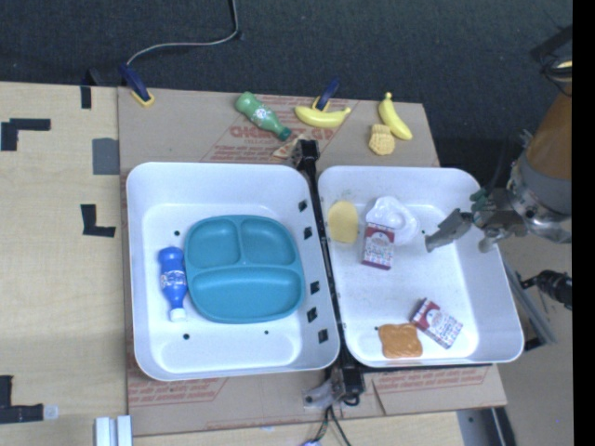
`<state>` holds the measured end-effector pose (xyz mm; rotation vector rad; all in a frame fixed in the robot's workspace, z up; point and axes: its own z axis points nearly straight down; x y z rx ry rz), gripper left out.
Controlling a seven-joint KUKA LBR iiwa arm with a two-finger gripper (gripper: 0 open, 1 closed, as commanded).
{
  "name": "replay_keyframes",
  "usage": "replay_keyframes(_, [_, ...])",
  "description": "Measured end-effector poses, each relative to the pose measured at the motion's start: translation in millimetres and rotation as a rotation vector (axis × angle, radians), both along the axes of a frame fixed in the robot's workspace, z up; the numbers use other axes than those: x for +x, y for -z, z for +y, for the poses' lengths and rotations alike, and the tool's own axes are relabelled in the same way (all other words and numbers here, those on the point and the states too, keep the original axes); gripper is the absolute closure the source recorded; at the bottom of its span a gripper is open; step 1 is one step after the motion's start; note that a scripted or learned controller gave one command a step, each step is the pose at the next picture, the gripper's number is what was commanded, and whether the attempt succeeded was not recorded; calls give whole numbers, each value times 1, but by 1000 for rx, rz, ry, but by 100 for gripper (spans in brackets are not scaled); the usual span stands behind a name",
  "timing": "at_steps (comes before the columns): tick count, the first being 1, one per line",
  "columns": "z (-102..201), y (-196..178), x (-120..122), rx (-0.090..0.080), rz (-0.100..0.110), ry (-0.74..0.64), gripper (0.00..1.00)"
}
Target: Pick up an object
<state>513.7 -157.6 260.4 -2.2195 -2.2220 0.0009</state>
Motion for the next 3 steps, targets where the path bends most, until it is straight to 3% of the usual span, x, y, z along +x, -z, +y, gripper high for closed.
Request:
replay_keyframes(1, [32,120,30,1,3,0,0])
replay_keyframes(2, [37,174,71,-1,-4,0,0])
replay_keyframes(3, [36,165,71,-2,-4,1,100])
